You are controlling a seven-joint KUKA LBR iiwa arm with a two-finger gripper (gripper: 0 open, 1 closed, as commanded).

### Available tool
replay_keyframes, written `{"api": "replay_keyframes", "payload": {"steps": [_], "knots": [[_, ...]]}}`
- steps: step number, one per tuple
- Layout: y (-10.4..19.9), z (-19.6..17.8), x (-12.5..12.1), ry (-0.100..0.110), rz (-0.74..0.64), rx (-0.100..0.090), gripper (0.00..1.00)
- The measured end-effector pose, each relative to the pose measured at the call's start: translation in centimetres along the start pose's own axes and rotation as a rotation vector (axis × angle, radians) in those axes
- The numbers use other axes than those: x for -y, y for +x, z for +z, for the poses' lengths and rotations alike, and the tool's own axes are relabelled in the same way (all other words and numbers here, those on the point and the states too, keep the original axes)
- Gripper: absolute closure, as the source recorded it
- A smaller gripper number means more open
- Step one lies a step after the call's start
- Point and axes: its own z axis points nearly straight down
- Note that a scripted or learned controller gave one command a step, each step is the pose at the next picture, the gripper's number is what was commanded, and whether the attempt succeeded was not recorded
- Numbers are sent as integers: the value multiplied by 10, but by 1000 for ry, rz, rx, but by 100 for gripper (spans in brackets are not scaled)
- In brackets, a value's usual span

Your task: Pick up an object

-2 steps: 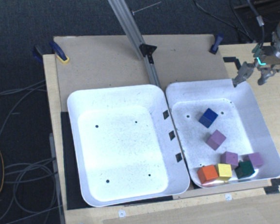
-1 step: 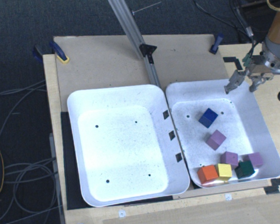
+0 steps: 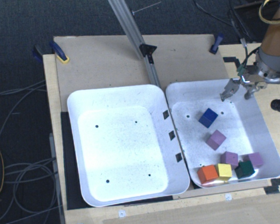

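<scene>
Dark carpet and cables ring the counter (image 3: 101, 59). Nothing is picked yet: the pincer (image 3: 239, 90) hangs open and empty, up-right of the blue cube (image 3: 208, 117), which lies untouched.

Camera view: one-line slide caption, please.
Open gripper hovers over the right bin near a blue block; six more blocks below.

one fixed camera looks steeply down, seemingly from the bench's front, framing both white bins (image 3: 79, 139).
</scene>
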Motion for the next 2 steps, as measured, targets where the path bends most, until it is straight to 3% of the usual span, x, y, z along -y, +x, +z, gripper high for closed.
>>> {"api": "replay_keyframes", "payload": {"steps": [1, 2], "knots": [[3, 55, -10, 0, -2, 0, 0], [2, 39, -12, -8, -2, 3, 100]]}}
